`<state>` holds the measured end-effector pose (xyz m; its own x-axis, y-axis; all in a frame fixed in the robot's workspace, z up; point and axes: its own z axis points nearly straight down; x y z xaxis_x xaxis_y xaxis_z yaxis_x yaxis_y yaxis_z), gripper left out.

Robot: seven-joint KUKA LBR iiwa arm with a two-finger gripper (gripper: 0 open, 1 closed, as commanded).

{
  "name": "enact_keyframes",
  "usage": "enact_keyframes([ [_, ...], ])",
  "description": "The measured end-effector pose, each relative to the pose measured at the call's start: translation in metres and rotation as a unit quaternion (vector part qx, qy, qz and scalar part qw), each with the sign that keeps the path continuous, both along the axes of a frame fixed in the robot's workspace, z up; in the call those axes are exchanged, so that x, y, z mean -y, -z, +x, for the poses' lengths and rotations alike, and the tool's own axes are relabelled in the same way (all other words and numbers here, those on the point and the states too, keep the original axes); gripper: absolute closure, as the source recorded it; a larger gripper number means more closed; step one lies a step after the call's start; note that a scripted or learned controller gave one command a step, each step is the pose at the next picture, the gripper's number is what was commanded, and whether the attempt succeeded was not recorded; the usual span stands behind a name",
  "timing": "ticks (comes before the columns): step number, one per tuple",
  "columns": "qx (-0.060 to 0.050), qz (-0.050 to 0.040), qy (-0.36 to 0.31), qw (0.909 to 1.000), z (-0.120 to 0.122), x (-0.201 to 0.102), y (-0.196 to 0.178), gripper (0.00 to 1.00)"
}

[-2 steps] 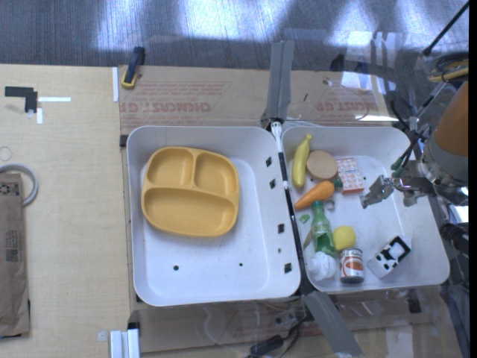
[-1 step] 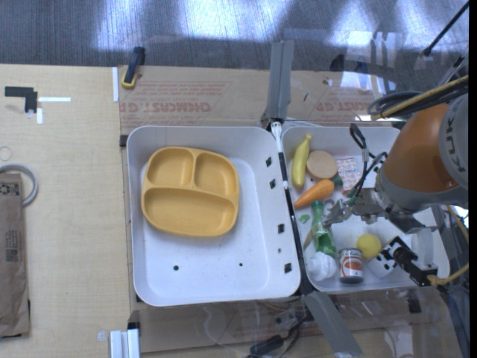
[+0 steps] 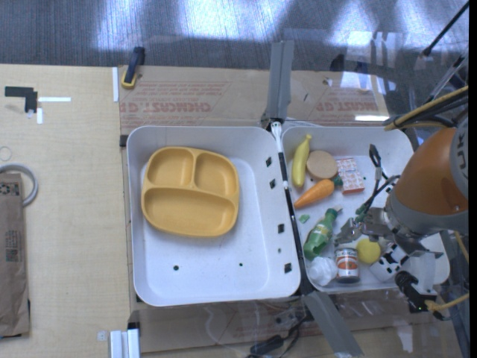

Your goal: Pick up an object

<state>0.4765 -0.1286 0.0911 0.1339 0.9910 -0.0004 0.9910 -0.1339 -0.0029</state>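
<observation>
**Under the wrist, a lemon**

Low in the right bin (image 3: 406, 144), the lemon (image 3: 368, 251) lies just beside the small can (image 3: 346, 264), close beneath the gripper (image 3: 363, 228), whose state I cannot tell.

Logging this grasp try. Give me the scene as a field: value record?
left bin: yellow three-compartment plastic plate
right bin: yellow banana, round tan disc, orange carrot, small red-and-white box, green bottle, small red-labelled can, yellow lemon
arm: grey, orange band, over right bin's right side
gripper: near lemon and can, grasp not discernible
</observation>
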Motion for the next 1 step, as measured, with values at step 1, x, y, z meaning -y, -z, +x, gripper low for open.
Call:
enact_keyframes([
  [1,0.0,-0.0004,0.001,1.0,0.0004,0.0005,-0.009,1.0],
])
